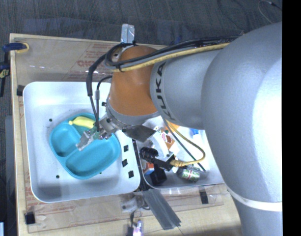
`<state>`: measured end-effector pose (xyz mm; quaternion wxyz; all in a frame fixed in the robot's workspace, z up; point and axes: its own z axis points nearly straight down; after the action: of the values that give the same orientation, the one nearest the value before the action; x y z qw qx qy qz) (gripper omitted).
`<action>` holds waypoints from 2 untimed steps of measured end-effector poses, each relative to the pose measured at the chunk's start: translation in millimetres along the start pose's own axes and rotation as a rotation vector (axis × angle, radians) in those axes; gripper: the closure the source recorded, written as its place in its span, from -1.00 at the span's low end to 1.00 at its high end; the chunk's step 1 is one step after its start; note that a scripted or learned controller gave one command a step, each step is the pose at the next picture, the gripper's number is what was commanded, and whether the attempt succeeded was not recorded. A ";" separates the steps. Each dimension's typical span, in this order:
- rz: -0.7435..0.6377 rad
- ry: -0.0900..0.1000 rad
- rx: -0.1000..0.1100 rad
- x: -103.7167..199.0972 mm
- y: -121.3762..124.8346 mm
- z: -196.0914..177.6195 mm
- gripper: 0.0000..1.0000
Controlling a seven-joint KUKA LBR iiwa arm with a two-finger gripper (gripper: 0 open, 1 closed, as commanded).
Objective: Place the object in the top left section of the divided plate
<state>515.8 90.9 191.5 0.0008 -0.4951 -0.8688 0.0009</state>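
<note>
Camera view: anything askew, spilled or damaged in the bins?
Nothing stands out. The blue divided plate lies flat in the left bin, a yellow object at its upper edge by the gripper. The right bin holds jumbled items, none visibly spilled.

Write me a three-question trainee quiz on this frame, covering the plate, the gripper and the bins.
1. True or false: the blue divided plate lies in the left bin.
2. Which colour is the object in the plate's upper section, beside the gripper? A red, B yellow, C black.
3. Fill in: the cluttered right bin holds a small ____ near its lower edge.

Key: 1 true. 2 B. 3 can.
</note>
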 end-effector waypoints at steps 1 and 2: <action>-0.019 0.000 0.000 21.1 29.9 7.6 -1.00; 0.032 0.001 0.004 26.4 -31.3 41.0 -1.00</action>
<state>475.3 97.7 150.6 0.0023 -0.5088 -0.8609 0.0021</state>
